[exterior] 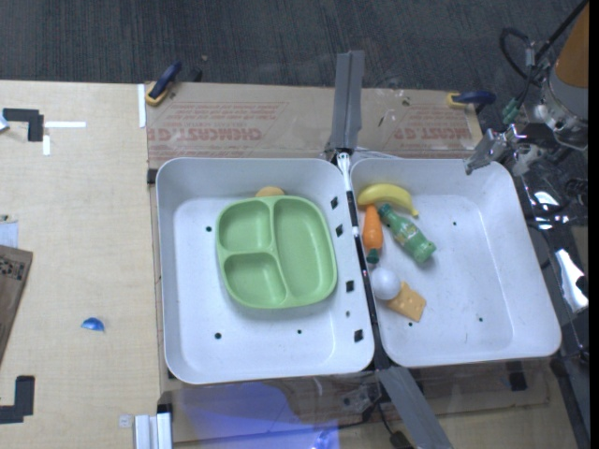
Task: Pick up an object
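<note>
Gripper (489, 148) hung at the upper right of the frame, over the back right corner of the right bin (487, 279), with the arm (571, 64) reaching in from the right edge. Its fingers looked like thin metal parts against cables and clutter, so whether they were apart or together could not be told; nothing showed between them.

Along the left side of the right bin lay a cluster of small objects. A banana (387, 195) sat nearest the back, curved. Just below it an orange carrot (372, 230) lay beside a green bottle (410, 236), the bottle slanting toward the lower right. Further toward the front, a white ball (385, 283) rested by the bin's left wall, touching or nearly touching a yellow cheese wedge (408, 302).

In the left bin (187, 279) a green divided plate (277, 251) lay flat in the middle. A small orange-yellow thing (270, 192) peeked out from behind the plate's back edge.
</note>
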`<state>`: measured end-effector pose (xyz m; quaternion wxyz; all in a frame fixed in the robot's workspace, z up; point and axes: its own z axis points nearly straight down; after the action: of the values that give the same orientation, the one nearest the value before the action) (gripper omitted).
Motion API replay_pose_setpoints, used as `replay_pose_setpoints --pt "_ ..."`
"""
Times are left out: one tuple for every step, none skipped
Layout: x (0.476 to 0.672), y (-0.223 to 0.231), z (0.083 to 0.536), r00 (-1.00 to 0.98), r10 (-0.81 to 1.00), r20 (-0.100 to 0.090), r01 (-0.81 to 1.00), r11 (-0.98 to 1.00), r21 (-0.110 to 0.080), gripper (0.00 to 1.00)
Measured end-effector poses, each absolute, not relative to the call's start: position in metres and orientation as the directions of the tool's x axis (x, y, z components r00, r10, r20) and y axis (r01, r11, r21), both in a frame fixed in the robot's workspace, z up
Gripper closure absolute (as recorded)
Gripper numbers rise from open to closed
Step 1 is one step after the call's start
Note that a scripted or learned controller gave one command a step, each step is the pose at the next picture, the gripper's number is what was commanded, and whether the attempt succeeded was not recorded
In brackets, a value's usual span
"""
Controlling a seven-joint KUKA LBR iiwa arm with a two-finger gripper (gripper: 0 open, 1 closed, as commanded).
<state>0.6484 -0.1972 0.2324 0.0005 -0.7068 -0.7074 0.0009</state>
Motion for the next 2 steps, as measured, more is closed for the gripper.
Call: replay_pose_setpoints --pt "0.659 -0.141 0.137 -0.041 0.999 -0.001 0.999 0.041 -0.001 0.0" --pt "0.636 -0.103 0.092 -0.028 1.0 -0.001 1.0 0.028 -0.001 0.0"
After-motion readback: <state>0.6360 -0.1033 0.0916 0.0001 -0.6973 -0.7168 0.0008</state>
